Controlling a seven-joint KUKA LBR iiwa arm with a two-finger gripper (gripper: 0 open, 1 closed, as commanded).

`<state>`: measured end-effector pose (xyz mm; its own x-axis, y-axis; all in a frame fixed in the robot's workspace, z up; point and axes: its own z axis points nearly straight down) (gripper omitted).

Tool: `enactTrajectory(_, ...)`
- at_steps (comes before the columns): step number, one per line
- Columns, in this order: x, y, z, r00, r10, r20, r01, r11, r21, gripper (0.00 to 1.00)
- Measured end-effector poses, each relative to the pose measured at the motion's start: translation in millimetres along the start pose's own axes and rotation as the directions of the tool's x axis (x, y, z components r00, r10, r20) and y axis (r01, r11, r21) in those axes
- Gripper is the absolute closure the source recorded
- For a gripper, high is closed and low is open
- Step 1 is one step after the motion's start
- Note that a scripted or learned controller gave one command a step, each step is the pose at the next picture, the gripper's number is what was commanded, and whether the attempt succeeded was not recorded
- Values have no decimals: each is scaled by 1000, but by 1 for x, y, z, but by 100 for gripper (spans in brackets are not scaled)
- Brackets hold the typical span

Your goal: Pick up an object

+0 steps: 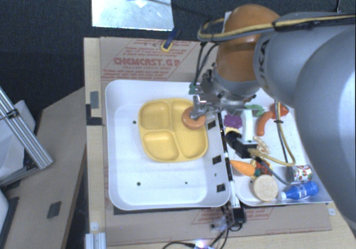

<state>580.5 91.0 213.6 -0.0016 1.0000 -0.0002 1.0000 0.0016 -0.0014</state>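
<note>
In the left bin [119, 148] lies a yellow divided tray [167, 131], and over its upper right compartment hovers the gripper [196, 113] with a tan doughnut-shaped ring [193, 120] at its tip. Whether the ring is clamped or merely touched cannot be told, so the pick looks underway, not proven. The right bin [245, 200] keeps a carrot [243, 167], a cork disc [265, 187] and a blue bottle [299, 191].

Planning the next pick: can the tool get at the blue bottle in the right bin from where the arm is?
Probably yes. The blue bottle lies uncovered at the near edge of the right bin, beside a round cork-coloured disc; the tool is over the yellow tray.
</note>
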Motion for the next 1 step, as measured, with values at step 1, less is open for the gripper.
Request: enactTrajectory(1, 5, 8, -17, 1000, -4, -1, 4, 1000, -4, 100)
